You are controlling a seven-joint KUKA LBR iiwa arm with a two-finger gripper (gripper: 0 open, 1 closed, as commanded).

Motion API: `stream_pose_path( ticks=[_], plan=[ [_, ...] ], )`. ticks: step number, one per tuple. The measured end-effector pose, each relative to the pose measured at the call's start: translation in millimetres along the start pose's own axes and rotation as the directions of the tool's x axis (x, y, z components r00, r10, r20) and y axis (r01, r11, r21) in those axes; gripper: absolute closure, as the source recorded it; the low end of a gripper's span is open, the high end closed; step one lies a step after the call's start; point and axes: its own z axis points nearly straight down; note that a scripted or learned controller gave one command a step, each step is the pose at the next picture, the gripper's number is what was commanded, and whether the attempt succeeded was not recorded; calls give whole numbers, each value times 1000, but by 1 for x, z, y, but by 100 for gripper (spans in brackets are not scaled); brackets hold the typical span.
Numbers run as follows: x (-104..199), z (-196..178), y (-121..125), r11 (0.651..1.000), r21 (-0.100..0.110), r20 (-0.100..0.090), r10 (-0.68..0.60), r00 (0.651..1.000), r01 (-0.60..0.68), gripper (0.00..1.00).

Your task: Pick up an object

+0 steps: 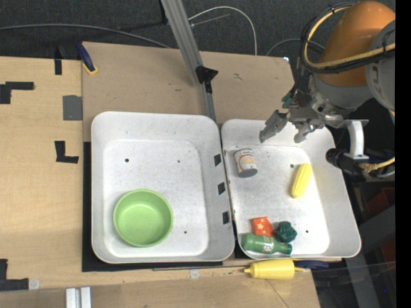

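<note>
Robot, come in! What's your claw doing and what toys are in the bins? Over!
Gripper over right bin, jaws open, nothing held. Can and yellow corn nearest. Path clear.

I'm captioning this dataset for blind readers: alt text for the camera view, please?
A robot gripper hovers open over the far edge of the right bin, which holds a small can, yellow corn and green and orange toys. The left bin holds a green bowl.

Single fixed camera above the bench (148,82) — slanted downward, both white bins (192,124) in frame
</note>
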Motion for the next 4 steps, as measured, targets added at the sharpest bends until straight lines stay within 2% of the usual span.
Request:
stream_pose_path(
  ticks=[1,2,4],
  plan=[
    [0,0,0,1000,0,0,0,1000,0,0],
    [2,59,-10,1000,6,1,1,1000,-1,0],
    [1,149,-17,1000,6,0,1,1000,-1,0]
  ],
)
